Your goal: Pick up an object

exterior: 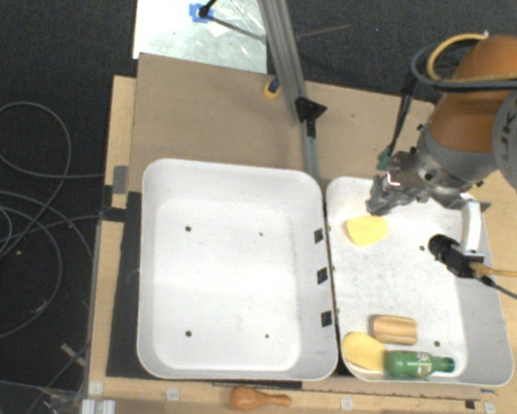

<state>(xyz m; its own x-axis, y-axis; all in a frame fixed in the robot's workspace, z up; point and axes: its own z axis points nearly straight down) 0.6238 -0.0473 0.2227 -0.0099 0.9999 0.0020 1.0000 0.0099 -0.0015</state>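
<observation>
Just below the tool [380, 202] lies a yellow piece [366, 230].

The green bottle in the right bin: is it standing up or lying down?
Lying down. The green bottle rests on its side along the near edge of the right bin, its cap pointing right.

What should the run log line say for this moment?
gripper: over right bin, above yellow piece | grasp: unconfirmed | green bottle, tan block: untouched
</observation>
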